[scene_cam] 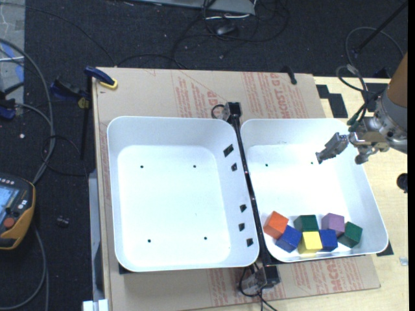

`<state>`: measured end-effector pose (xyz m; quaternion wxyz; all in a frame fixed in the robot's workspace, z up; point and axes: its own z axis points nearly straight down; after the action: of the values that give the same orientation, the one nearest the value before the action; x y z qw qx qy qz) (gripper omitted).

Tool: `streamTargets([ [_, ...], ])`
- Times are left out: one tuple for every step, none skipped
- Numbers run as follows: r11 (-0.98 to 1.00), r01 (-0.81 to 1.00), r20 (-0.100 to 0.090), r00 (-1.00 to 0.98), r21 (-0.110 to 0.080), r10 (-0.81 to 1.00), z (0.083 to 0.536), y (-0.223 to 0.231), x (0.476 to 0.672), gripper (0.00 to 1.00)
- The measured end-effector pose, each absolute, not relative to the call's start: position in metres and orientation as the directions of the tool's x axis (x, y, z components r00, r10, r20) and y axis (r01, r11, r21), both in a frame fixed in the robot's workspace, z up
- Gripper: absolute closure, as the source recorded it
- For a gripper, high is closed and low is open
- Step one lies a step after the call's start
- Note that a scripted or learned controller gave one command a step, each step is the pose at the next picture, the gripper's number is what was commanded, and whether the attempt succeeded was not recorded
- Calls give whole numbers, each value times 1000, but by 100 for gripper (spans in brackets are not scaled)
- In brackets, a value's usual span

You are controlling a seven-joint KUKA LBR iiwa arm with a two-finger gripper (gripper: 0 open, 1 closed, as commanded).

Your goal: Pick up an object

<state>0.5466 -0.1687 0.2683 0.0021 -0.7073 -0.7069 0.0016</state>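
Gripper (342,149) jaws spread apart, holding nothing (blocks (311,232) well below, untouched).

- The flat brown cardboard sheet (168,92) lying on the counter under the 2 shallow white bins carries red printing. Along its far edge a run of red capital letters sits upside down and mirrored in this view; the letters are too small and skewed to read with certainty.
- More red print runs along the sheet's near edge, also illegible.
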Motion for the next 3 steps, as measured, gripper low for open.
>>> streamTargets([
  [0, 1000, 0, 0, 0, 1000, 271, -169, 547, 0],
  [0, 1000, 1, 0, -3, 1000, 228, -172, 547, 0],
  [0, 1000, 1, 0, -4, 1000, 185, -171, 550, 0],
])
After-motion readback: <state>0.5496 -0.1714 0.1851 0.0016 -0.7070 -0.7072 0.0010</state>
